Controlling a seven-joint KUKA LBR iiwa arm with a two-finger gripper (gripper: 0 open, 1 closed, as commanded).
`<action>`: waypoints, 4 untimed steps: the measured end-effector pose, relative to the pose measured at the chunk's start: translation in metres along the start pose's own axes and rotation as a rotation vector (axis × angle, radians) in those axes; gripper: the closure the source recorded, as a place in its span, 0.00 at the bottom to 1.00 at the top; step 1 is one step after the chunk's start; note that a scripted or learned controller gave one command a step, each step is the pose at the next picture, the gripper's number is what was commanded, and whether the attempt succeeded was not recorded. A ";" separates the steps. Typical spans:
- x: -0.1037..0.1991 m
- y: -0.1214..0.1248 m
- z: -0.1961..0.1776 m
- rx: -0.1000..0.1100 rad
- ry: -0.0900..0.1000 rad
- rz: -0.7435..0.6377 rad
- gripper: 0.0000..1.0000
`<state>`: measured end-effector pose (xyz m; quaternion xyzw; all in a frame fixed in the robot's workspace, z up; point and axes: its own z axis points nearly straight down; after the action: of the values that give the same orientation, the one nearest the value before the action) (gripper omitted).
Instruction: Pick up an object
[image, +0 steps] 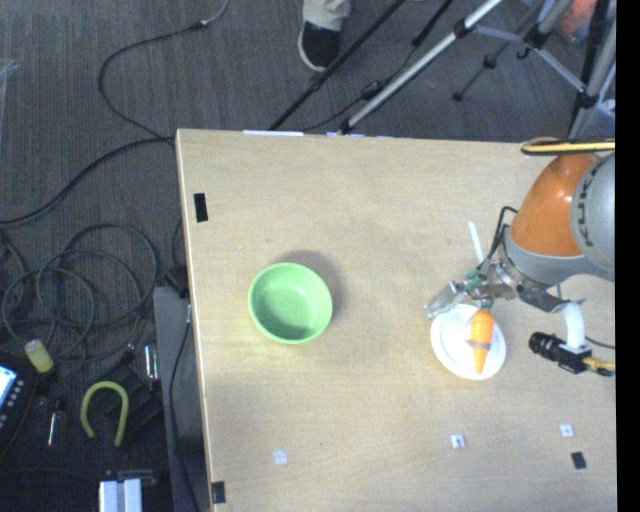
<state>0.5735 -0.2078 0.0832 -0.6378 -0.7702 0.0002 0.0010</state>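
In the camera view, a green bowl (290, 302) sits upright on the pale wooden bench (380, 190), left of the bench's middle. Well to the right of the bowl and slightly lower in the view lies a small white plate (449, 346). An orange carrot-shaped object (481, 340) rests on the plate with its thick end toward the top of the view and its point toward the bottom.

The grey arm, with its orange band (550, 215), reaches in from farther right of the bowl. Its gripper (462, 296) hangs at the plate's upper rim, on the side facing the bowl, just beside the thick end of the orange object. Whether it touches the object cannot be told, and the metal parts blur together, so whether the gripper is spread or closed cannot be told either. Nothing is visibly held.

Up and to the left of the bowl, a short black tape mark (200, 207) sits near the bench edge. Beyond that edge, left of the bowl, dark cables (90, 270) coil on the grey floor, with a green U-shaped piece (105, 405) lower down.
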 end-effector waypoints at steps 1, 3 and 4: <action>0.001 0.001 -0.009 -0.001 0.002 -0.001 1.00; 0.001 -0.025 0.000 0.001 -0.002 -0.007 0.00; 0.002 -0.024 -0.008 -0.001 0.001 -0.008 1.00</action>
<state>0.5491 -0.2102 0.0916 -0.6348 -0.7727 -0.0005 0.0012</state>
